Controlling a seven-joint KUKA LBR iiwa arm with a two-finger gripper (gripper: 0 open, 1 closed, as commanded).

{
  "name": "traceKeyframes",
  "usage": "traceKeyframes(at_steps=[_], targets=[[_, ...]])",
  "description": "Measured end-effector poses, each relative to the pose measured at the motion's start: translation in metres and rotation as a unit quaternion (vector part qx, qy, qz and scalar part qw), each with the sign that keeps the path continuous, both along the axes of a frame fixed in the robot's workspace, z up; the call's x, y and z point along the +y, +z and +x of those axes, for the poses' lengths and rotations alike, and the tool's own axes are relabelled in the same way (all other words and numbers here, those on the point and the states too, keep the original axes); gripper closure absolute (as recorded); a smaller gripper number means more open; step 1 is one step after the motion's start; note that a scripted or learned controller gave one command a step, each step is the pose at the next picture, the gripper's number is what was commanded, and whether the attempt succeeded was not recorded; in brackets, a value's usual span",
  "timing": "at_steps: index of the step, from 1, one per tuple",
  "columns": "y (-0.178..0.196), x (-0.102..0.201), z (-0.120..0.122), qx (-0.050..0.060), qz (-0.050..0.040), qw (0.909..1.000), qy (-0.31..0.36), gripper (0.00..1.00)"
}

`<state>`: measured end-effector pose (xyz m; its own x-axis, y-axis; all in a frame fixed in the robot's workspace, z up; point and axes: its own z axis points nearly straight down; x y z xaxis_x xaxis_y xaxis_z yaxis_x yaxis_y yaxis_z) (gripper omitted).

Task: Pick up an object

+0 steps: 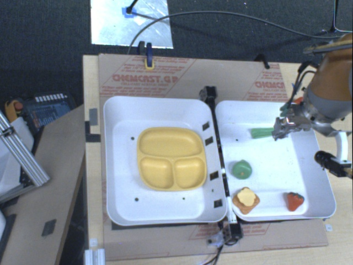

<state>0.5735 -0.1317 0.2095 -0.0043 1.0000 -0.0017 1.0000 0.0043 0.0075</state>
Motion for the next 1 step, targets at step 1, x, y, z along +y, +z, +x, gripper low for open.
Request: traceKeyframes(at_steps=[1], targets=[[0.0403,-0.0002,0.0015,0.001,0.0002,1.0000,0.000,1.00]])
